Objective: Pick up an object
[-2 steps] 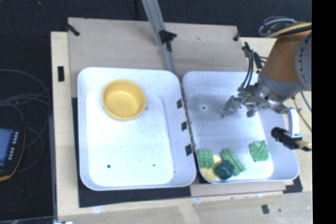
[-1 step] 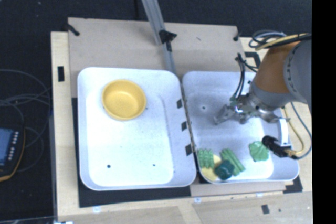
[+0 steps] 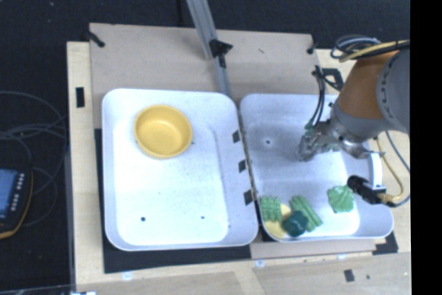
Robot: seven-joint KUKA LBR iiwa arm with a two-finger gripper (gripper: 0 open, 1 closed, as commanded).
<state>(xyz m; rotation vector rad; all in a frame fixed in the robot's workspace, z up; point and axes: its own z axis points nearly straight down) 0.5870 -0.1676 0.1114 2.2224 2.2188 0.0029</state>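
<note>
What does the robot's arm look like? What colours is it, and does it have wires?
The arm is chunky, rounded and grey, with a wide orange band above the wrist. Thin dark and pale cables loop beside it, and another dark cable runs down to the small metal-grey two-finger gripper at its tip. A black plug with a yellowish wire hangs below.

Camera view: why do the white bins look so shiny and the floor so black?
Camera view: light from above washes out the left bin and right bin, the dark floor stays dim, and the end effector looks a bit blurry.
</note>
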